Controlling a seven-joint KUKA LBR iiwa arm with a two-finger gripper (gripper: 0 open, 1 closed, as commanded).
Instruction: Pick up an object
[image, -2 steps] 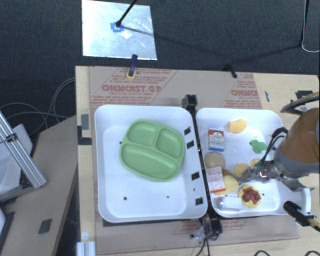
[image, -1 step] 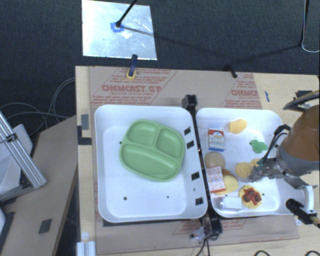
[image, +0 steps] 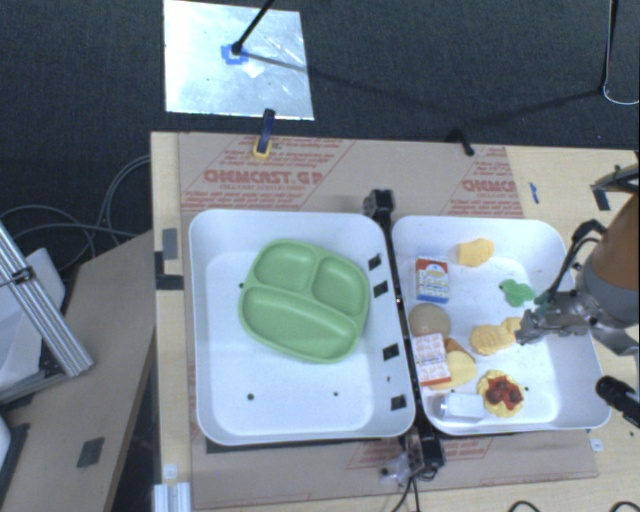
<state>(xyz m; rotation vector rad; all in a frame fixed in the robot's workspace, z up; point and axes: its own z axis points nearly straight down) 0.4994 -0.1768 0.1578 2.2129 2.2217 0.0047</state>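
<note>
**Yellow ridged toy food just off the end effector's tip: approach step, no grasp yet**

The yellow ridged toy (image: 490, 339) lies in the right bin (image: 548, 240), just left of the end effector (image: 527, 330) and seemingly touching its tip.

Far to the left of the end effector, the left bin (image: 215, 300) holds a green divided plate (image: 304, 300). Nearer, still on its left, sit a small carton (image: 432, 279), a brownish round piece (image: 429, 320) and a second little box (image: 430, 358). Below-left lies a yellow piece with red topping (image: 501, 392); just above it, a green leaf-like piece (image: 517, 292).

Whether the fingers are apart or together, I cannot tell at this size. Nothing is visibly held, so the task looks to be at the reaching stage. Next, the tip probably needs centring over the ridged toy, then lowering and closing.
</note>
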